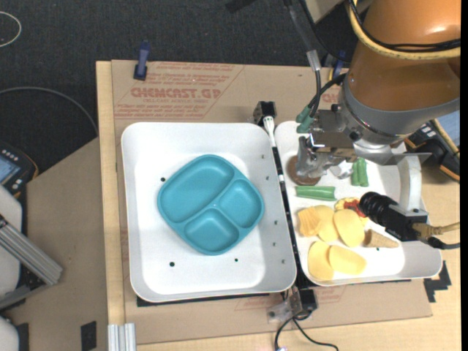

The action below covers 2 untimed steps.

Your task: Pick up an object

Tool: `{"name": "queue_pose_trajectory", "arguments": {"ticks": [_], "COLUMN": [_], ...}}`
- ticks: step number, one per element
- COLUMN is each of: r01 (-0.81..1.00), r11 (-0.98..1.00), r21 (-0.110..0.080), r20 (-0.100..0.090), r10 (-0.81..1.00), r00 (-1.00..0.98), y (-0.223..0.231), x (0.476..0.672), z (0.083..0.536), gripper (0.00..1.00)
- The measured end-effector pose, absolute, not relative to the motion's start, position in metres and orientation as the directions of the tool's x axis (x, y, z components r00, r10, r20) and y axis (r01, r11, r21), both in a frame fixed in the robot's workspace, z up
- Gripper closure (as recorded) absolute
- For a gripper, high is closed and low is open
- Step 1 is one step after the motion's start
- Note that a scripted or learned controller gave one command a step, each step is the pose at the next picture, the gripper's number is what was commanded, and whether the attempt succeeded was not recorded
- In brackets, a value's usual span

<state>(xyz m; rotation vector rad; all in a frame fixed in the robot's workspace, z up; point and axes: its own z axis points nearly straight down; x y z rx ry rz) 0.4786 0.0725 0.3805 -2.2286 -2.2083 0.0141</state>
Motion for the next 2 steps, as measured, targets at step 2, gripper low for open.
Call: {"name": "queue_pose_trajectory", "arguments": {"ticks": [2], "r01": [1.000], "r11": [0.000], "r21": [-0.009], "r20": [-0.002], "r10": [1.000], "r00": [0.000], "y": [0.149], "x": [0.478], "z": [0.330], "gripper": [1.00]}}
